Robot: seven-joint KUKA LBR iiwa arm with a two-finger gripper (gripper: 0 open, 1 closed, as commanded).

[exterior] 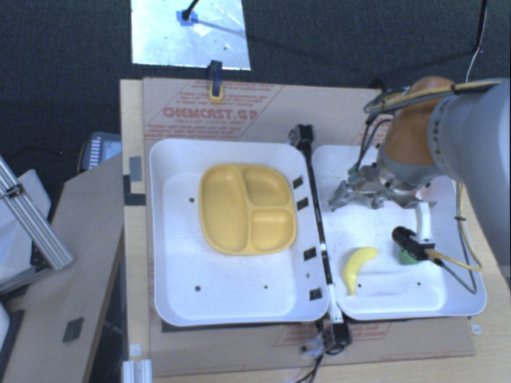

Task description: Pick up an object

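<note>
A yellow toy banana lies in the right bin, near its front left corner. My gripper hangs over the left part of the same bin, behind the banana and apart from it. Its two metal fingers are spread open, and nothing sits between them. The grey arm with its orange band reaches in from the right.
A yellow divided plate rests in the middle of the left bin. A black divider strip runs between the two bins. Both bins stand on a cardboard sheet, with a shiny metal plate behind it.
</note>
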